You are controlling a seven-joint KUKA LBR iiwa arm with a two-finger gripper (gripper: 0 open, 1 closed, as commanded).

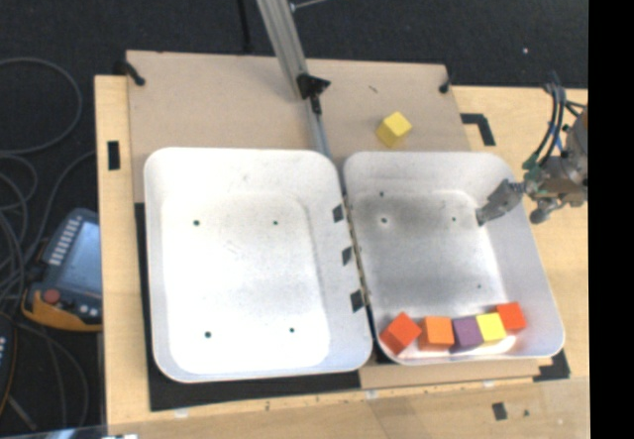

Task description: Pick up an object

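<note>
Blocks (454, 330) line right bin (515, 259) on cable-ringed wooden bench (228, 110).

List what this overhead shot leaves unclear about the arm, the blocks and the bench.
- Claw: small and blurred at the right bin's rim; its grip state is unreadable.
- Arm: cut off by the picture's right edge, leaving just the wrist with its cables.
- Row of blocks along the near wall: packed tightly, so whether they touch is unclear.
- Yellow block on the bench: faces too small to read.

Grey pendant (69, 264) left on floor among black cables (40, 130), metal rail (277, 16) slanting up top.
</note>
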